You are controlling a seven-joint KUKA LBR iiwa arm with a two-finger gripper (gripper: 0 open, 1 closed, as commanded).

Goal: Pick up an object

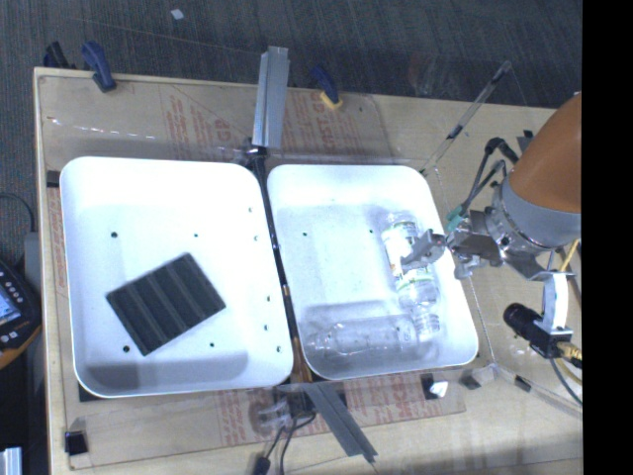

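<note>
Gripper (427, 245) is positioned over the upright small bottle (402, 243) by the right bin's (326, 191) right edge, jaw state cannot be told; a straight, bottle-centred descent is advised, clear of the lying bottle (361, 336).

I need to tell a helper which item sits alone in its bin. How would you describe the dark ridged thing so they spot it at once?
Of the two white bins, take the left bin, the one farther from the arm. Low in it lies a dark ridged rectangular pad, flat and turned at an angle. Unlike the clear plastic bottles in the right bin, it is opaque, nearly black and alone.
</note>
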